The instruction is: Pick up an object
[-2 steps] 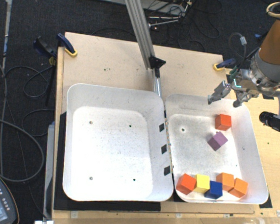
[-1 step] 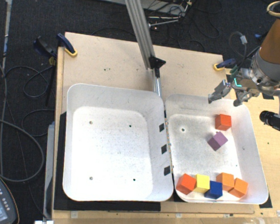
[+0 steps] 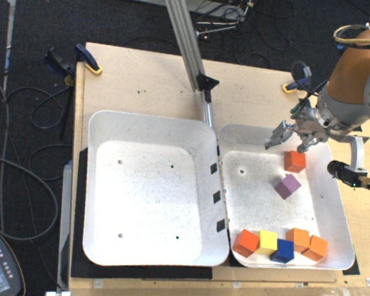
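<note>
Five cubes (image 3: 282, 244) crowd the right bin's (image 3: 341, 221) near wall; a purple cube (image 3: 288, 186) sits mid-bin. The claw (image 3: 291, 141) — spread open, holding nothing — hovers just above an orange cube (image 3: 294, 161).

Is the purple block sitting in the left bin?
No, the purple block lies in the right bin, just below an orange block near the gripper.

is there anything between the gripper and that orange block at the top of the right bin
Nothing visible. The two-finger gripper hangs with fingers spread just above the lone orange cube near the far end of the right white bin. The purple cube lies nearer the camera, apart from it and off the path.
</note>
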`<state>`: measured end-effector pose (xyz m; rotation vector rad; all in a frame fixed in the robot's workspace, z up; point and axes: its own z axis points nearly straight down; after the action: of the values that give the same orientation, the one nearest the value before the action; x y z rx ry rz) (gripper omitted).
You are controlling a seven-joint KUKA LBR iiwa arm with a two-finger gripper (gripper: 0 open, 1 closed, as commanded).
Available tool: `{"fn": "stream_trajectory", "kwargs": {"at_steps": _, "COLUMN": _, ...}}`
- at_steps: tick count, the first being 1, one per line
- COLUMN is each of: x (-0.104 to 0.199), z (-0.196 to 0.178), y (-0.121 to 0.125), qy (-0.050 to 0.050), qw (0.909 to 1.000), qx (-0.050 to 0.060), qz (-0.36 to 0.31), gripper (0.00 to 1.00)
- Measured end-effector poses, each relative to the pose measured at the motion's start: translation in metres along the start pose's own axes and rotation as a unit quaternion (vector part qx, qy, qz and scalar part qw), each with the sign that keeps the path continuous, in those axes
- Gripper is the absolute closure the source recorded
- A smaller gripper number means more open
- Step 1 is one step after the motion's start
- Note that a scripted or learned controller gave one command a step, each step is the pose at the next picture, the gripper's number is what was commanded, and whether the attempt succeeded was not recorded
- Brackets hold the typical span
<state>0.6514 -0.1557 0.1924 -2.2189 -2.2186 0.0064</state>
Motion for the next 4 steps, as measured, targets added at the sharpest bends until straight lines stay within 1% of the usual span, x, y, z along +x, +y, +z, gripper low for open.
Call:
{"fn": "stream_trajectory", "kwargs": {"at_steps": 1, "x": -0.006, "z": 0.06, "y": 0.004, "qy": 0.0, "qw": 1.0, "qx": 0.0, "qz": 0.0, "gripper": 0.0}}
{"fn": "stream_trajectory", "kwargs": {"at_steps": 2, "x": -0.005, "z": 0.099, "y": 0.004, "qy": 0.0, "qw": 1.0, "qx": -0.001, "qz": 0.0, "gripper": 0.0}}
{"fn": "stream_trajectory", "kwargs": {"at_steps": 3, "x": -0.005, "z": 0.086, "y": 0.006, "qy": -0.001, "qw": 1.0, "qx": -0.004, "qz": 0.0, "gripper": 1.0}}
{"fn": "stream_trajectory", "kwargs": {"at_steps": 4, "x": 0.001, "z": 0.025, "y": 0.003, "qy": -0.001, "qw": 1.0, "qx": -0.007, "qz": -0.001, "gripper": 1.0}}
